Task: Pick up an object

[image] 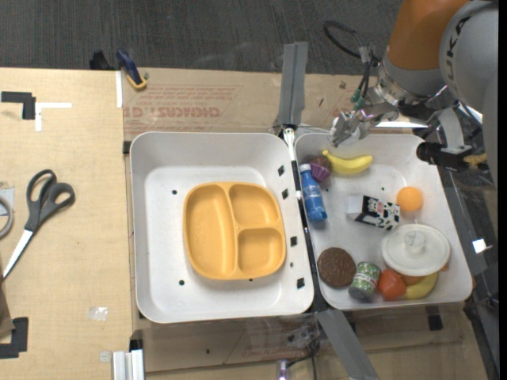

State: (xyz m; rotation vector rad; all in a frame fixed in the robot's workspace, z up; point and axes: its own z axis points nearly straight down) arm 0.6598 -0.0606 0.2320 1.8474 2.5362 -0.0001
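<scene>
My gripper [346, 130] hangs over the far left part of the right bin [455, 236], just above a yellow banana [348, 162]. Nothing shows between its fingers. Beside the banana lies a purple object [320, 169] and a blue bottle [314, 198]. Further in the bin are a black-and-white cow-patterned box [374, 211], an orange ball [409, 199], a white lid [415, 248], a brown cookie [336, 267], a green can [365, 280], a red tomato [391, 284] and a second yellow piece [422, 286].
The left bin [150, 228] holds a yellow divided plate [234, 230]. Scissors [36, 212] lie on the wooden bench at the left. A grey divider bar [291, 85] stands between the bins at the back.
</scene>
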